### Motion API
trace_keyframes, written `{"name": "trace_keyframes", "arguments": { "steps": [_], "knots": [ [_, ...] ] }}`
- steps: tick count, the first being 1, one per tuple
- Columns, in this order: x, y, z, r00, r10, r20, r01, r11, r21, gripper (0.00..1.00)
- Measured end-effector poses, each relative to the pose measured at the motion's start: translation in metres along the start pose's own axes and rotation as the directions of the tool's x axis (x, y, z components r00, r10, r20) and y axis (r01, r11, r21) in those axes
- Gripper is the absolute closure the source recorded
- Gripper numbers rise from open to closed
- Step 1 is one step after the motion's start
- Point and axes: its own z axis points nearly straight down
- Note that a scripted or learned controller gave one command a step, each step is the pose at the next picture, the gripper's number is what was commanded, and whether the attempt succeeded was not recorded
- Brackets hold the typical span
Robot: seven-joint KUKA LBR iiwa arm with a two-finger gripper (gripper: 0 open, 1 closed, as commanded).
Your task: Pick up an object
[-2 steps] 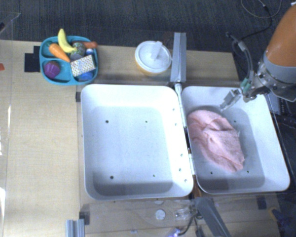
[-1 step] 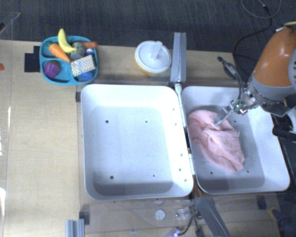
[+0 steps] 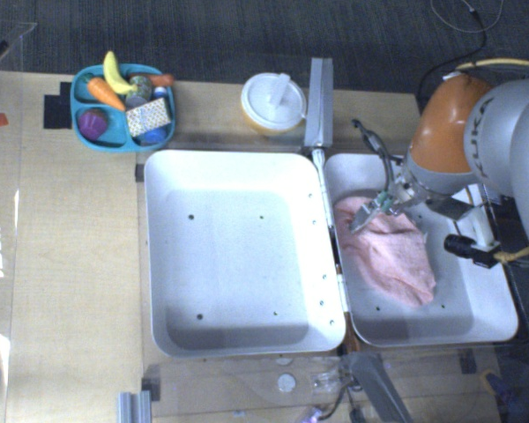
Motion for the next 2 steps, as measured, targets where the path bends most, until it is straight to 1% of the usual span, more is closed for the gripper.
{"name": "trace_keyframes", "arguments": {
  "steps": [1, 2],
  "knots": [
    [-0.0004, 0.0038, -0.0132, 1.0, -0.004, 0.005, 0.004, 1.0, -0.009, 1.0],
    [-0.0005, 0.0038, -0.0133, 1.0, -0.004, 0.005, 0.004, 1.0, -0.009, 0.0]
  ]
}}
